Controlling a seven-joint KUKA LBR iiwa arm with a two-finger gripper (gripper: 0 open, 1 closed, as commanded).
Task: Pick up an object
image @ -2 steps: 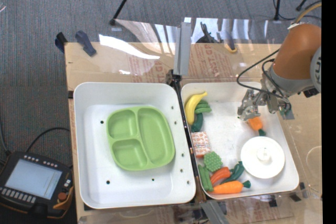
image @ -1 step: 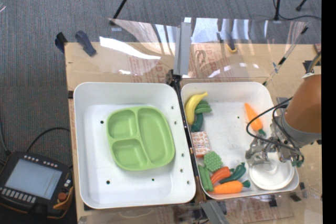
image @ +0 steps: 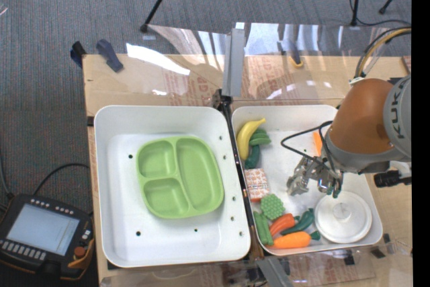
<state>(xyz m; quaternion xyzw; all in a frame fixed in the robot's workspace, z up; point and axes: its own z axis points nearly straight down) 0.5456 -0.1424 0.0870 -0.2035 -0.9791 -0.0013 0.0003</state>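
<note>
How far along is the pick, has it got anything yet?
Nothing looks picked yet. The gripper hangs over bare floor in the right bin, with nothing visibly between its fingers. The banana, carrot and white lid lie in that bin. Left: descend, close on one, lift.

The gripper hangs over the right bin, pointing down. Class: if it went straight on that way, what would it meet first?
Most likely the bare white floor of the right bin, just left of the white lid. The gripper seems to have no toy directly under it, though depth is hard to judge from this slanted view.
</note>
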